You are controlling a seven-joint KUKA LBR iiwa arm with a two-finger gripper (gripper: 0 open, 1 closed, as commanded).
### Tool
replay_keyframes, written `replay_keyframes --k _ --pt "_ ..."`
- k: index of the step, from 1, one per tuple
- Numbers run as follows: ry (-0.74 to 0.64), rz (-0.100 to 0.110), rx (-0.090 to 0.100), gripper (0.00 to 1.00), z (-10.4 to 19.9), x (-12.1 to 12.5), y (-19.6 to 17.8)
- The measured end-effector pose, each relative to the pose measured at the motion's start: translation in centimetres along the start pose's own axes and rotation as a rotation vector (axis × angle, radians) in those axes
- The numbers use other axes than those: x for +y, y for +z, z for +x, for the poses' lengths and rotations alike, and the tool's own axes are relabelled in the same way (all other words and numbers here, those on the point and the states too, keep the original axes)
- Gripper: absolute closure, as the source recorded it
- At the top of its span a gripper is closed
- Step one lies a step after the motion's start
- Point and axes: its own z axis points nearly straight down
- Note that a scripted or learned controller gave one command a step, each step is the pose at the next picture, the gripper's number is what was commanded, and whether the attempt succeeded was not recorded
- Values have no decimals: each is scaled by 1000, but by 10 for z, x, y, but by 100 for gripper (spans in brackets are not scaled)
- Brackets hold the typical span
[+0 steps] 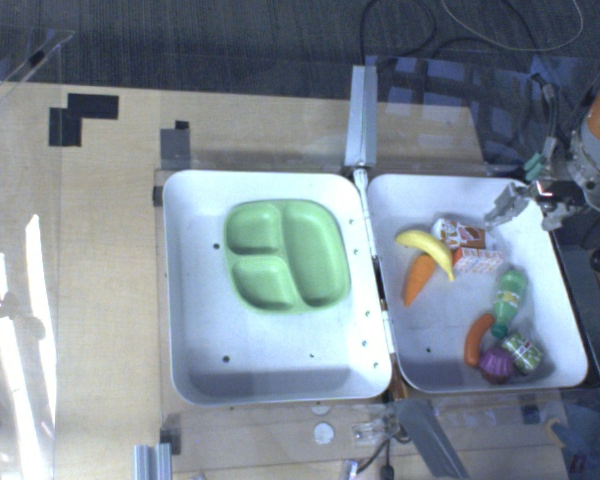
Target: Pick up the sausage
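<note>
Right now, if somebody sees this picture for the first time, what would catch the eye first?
Probably the green tray with three compartments, alone in the left bin. Next, the bright toy food crowded in the right bin: a banana touching a carrot, a small carton, a green bottle, and the sausage near the front. The gripper hangs over that bin's far right corner.
</note>
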Motion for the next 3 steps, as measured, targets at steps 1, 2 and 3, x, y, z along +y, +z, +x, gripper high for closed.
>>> replay_keyframes --k 1,2,3 --pt "-259 0 1 0 55 54 106" --pt "-274 -5 0 0 107 92 86" --pt "-631 -7 -2 0 103 103 84"
